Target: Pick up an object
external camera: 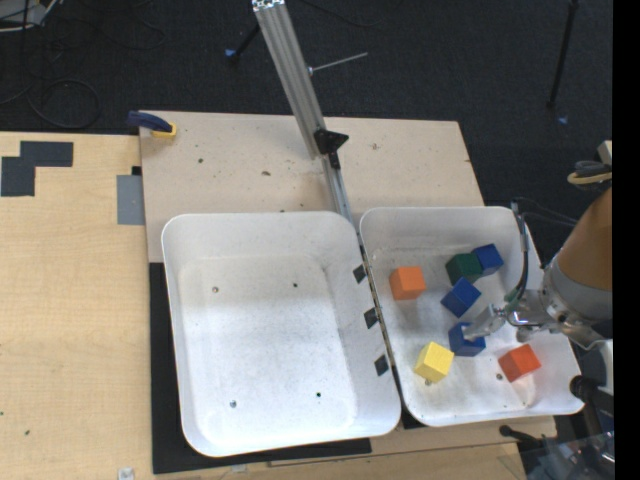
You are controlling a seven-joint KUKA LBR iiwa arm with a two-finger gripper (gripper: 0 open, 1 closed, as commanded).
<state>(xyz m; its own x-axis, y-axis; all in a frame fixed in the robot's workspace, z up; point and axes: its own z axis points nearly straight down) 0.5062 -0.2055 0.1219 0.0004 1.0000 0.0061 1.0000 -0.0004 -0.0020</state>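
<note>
A: Which step is in hand?

B: The approach, by the look of it. The hand sits low in the right bin, over a blue cube. Whether it is apart or together, the observer cannot tell; nothing is plainly clamped.

A: What else lies there?

B: An orange cube, a yellow cube, a red cube, a second blue cube, a green cube. The left bin sits beside it on the counter.

A: Next move?

B: Likely a close on that blue cube, then a straight lift, clear of the neighbours.

A: Any writing?

B: None legible. A checkered marker tops the slanted rail.
</note>
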